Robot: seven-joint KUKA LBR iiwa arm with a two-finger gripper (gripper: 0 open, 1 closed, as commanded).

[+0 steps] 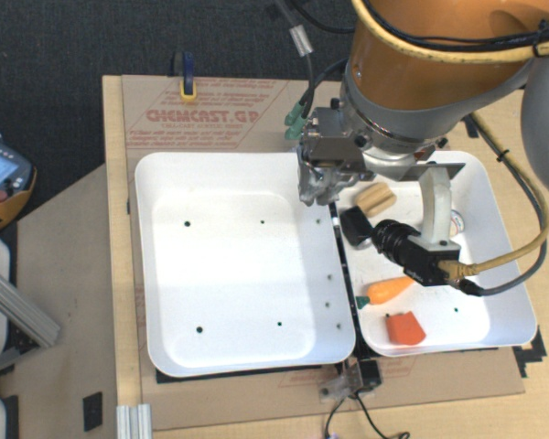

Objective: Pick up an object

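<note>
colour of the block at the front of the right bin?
Orange-red. The block lies just below the carrot-like piece in the right bin, clearest in the camera view.

Left bin (165, 273) wide open; right bin (503, 291) crowded w/ arm (439, 53), carrot (389, 290), red block (405, 328).

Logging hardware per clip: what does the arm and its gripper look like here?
The arm is grey with a glossy orange band. Black cables run along it, and a tan hose curves off toward its right side. The gripper is a dark grey metal block with green connectors.
</note>
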